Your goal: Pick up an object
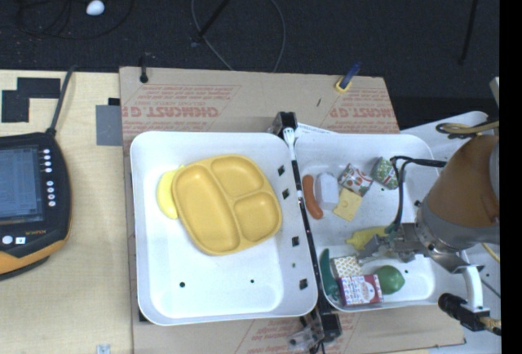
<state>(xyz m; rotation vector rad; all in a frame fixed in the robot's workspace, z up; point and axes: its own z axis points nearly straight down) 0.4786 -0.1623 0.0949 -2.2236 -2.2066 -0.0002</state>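
Arm low over right bin, tool among the toy food

Nearest the camera, right bin (424,289): red-and-white carton (360,289) lying flat, green round fruit (390,279) touching its right side, dark green piece (326,269) at its left. Just beyond, tool (398,248) sits beside a yellow item (366,238); whether it is released or clenched, cannot tell. Farther back: orange-red sausage (312,196), pale yellow wedge (348,204), small printed box (355,179), green can (385,172). Left bin (212,295) holds a yellow divided tray (224,203). Tabletop (81,295) at far left carries a teach pendant (28,201)
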